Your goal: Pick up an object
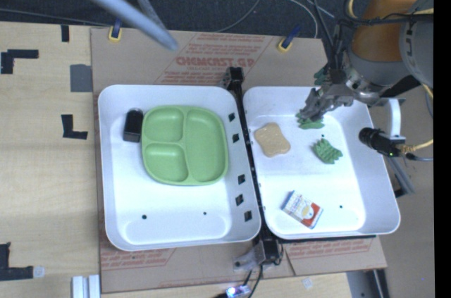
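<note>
Right now I have the two-finger gripper (pixel 315 108) low in the back of the right-hand shallow white bin (pixel 366 219), its tips down at a small green leafy piece (pixel 310 123) by the far wall. Whether the tips are apart or clamped on it I cannot tell (too blurred at this slant). My judgement is that this green piece is the target: it lies directly under the tips, slightly toward the bin's middle, so the coming move is a straight lift. Outward, a second green piece (pixel 327 151) sits near, a tan biscuit-shaped item (pixel 271 139) lies to its left, and a small red-and-white packet (pixel 301 210) rests toward the front. Next door, the left white bin (pixel 113 170) holds a light green divided plate (pixel 185 146) and a small black block (pixel 132 125).
</note>
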Motion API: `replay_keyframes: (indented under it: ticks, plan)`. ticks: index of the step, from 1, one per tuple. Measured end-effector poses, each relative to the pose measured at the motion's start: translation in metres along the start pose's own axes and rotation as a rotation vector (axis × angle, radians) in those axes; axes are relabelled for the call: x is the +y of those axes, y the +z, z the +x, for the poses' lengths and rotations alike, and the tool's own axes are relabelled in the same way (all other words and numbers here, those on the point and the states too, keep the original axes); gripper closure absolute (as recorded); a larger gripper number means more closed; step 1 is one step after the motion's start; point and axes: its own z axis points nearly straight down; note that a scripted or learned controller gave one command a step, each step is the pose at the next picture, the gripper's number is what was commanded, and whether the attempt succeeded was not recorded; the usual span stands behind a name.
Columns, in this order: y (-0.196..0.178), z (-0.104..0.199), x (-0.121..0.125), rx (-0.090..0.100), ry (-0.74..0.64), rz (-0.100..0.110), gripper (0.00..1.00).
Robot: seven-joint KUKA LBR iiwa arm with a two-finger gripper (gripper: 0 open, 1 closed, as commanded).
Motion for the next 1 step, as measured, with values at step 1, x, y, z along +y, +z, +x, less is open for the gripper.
replay_keyframes:
  ticks: [1]
  plan:
    - [-0.0086,0.0540,0.0079,0.002,-0.005,0.001,1.00]
